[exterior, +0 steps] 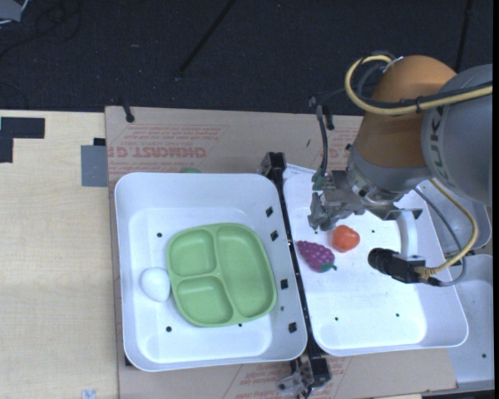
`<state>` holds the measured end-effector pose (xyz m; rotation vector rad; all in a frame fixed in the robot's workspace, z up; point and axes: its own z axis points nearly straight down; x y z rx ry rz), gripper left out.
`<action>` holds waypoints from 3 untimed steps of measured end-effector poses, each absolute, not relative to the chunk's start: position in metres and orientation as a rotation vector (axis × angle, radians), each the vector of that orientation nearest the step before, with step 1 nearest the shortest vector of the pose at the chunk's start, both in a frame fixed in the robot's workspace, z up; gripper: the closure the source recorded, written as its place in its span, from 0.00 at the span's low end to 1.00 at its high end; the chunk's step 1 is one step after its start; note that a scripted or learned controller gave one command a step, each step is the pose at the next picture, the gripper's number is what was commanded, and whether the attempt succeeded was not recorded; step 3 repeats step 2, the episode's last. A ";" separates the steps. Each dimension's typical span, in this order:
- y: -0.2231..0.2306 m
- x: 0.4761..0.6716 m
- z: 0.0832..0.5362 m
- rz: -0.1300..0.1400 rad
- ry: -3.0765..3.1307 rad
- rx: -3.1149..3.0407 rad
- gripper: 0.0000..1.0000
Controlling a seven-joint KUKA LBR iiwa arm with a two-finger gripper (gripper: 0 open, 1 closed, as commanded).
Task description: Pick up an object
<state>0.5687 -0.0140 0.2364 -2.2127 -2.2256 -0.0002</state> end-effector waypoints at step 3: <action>0.085 0.596 0.233 0.000 -2.224 -2.215 1.00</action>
